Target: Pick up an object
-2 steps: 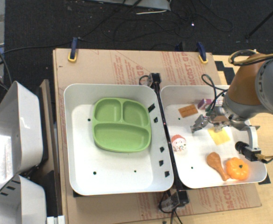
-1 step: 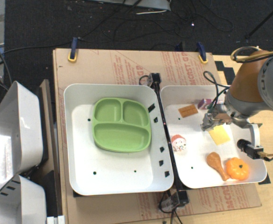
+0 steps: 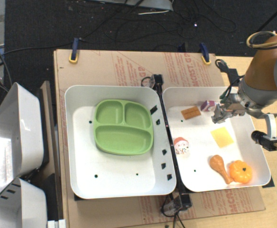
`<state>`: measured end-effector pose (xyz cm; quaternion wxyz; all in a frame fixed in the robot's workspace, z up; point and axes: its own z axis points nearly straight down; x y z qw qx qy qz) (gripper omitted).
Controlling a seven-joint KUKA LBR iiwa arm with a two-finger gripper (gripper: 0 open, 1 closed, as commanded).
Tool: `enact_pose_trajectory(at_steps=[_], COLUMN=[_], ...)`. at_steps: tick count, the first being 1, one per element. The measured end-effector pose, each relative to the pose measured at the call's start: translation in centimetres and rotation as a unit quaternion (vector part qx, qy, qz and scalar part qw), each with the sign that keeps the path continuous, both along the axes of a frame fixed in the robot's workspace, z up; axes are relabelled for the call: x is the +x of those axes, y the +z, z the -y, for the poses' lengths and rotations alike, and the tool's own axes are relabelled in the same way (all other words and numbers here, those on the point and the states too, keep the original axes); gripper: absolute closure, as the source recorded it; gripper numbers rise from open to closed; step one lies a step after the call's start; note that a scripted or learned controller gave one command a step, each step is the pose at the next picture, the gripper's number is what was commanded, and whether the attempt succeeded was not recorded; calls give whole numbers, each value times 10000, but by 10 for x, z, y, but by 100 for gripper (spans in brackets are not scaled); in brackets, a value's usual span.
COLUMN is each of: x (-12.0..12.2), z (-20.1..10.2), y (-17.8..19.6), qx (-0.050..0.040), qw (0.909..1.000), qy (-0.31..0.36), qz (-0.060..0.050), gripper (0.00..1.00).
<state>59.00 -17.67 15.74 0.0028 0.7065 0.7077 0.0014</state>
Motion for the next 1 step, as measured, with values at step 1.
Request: enact_pose_trajectory(at_steps=[1], x=[-2], z=[6], y=[45], qx=[-2], qw=[10000], qy=[-8], qz=[-2], gripper=[100])
